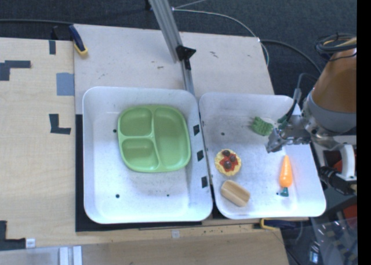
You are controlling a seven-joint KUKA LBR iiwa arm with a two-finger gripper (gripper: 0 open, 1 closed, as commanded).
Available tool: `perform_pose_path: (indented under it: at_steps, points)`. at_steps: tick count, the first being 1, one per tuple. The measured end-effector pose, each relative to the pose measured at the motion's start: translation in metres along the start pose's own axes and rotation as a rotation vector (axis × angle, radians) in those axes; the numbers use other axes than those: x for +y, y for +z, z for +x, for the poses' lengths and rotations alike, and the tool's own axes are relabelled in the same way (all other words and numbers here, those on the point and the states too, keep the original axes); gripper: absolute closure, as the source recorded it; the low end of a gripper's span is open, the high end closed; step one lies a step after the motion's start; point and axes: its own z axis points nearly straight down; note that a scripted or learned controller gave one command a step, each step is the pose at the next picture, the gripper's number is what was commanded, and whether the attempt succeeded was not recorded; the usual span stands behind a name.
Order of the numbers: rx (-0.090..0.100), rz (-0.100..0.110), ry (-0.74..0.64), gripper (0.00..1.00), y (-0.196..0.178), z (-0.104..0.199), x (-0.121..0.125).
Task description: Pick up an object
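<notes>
Right bin point(301, 203): we log carrot point(285, 172), tart point(228, 162), bread point(235, 192), green piece point(261, 125). Pincer point(273, 144) hovers between green piece and carrot, seemingly choosing; its grip we cannot tell.

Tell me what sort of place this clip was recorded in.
Likely a robotics lab bench set up for pick-up trials: two white bins, toy food such as a carrot, tape marks on the bench, and cables on a dark carpet.

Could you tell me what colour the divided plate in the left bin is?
The divided plate is light green, seen in the camera view.
</notes>
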Motion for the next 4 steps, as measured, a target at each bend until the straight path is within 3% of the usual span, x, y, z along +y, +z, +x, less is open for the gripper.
perform_pose_path:
  at_steps: [1,4]
  points:
    - [0.002,0.002,-0.005,1.00,-0.007,0.049,0.007]
    - [0.001,0.004,-0.005,1.00,0.023,0.218,0.027]
